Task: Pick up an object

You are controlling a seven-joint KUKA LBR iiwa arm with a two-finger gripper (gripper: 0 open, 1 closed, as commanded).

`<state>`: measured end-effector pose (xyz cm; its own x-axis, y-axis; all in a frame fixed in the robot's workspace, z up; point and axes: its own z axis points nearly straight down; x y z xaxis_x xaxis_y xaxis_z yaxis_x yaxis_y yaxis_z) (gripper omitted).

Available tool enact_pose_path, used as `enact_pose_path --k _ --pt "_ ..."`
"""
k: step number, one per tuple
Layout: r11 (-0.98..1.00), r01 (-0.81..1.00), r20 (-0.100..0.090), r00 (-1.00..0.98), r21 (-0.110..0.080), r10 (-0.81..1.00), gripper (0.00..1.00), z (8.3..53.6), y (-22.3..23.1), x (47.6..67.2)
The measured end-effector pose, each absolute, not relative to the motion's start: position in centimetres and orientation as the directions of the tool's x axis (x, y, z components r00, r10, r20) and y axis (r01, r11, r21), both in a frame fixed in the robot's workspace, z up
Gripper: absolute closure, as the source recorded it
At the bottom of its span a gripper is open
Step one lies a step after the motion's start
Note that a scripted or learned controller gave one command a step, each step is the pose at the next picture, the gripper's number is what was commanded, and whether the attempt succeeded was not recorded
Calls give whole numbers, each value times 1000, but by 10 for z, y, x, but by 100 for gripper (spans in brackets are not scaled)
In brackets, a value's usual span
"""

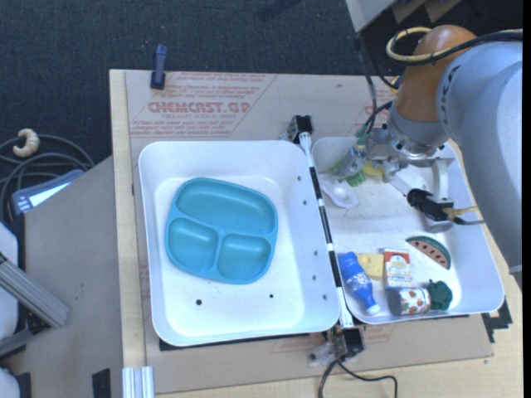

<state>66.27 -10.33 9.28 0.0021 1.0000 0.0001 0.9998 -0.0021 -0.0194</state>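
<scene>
My gripper [366, 161] hangs low over the far left corner of the right bin [489, 284], under the grey arm with its orange band. Right by it lie a green item [343, 169] and a small yellow item [379, 171]; whether either is held is hidden. A pale, clear object [340, 195] lies just in front of them. Nearer the front of this bin are a blue bottle [358, 282], a yellow piece [373, 265], a red-and-white carton [397, 267], a small can [410, 300], a green broccoli-like toy [439, 293] and a watermelon slice [431, 251].
The left bin [158, 172] holds a blue divided plate [221, 230]. A divider with black clamps [319, 214] runs between the two bins. Both stand on a cardboard sheet [199, 106], and cables lie on the floor at the left [33, 160].
</scene>
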Motion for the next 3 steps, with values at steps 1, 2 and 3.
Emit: enact_pose_path --k 1,2,3 --pt "-1 1000 -1 1 -21 1000 100 102 -103 662" --pt "-1 1000 -1 1 1 1000 100 85 -105 572" --pt "-1 1000 0 1 0 1000 0 85 -104 572"
